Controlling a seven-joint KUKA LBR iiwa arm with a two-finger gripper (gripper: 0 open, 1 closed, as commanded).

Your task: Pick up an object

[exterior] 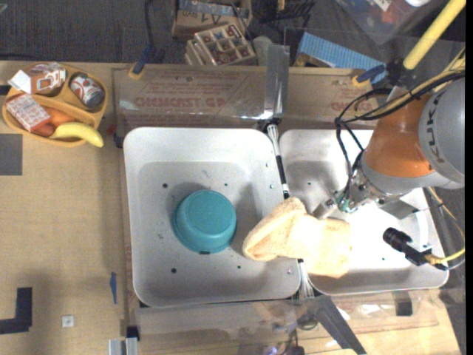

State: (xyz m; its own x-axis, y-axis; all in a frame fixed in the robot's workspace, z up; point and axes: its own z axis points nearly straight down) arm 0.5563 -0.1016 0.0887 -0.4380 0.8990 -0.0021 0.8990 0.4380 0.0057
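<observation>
Grey KUKA arm (443, 135), rounded casing, white lettering partly readable on upper grey shell near right edge. Broad glossy orange band (395, 150) wrapping the wrist segment. Black cables (355, 124) looping off the left side of the band, running up toward the frame's top right. Below the band, metallic silver flange narrowing to the gripper (341, 202), small teal-green detail at its tip. Black cylindrical fitting (399, 241) with a yellow cable, lower right of the gripper. Fine detail blurred.
</observation>
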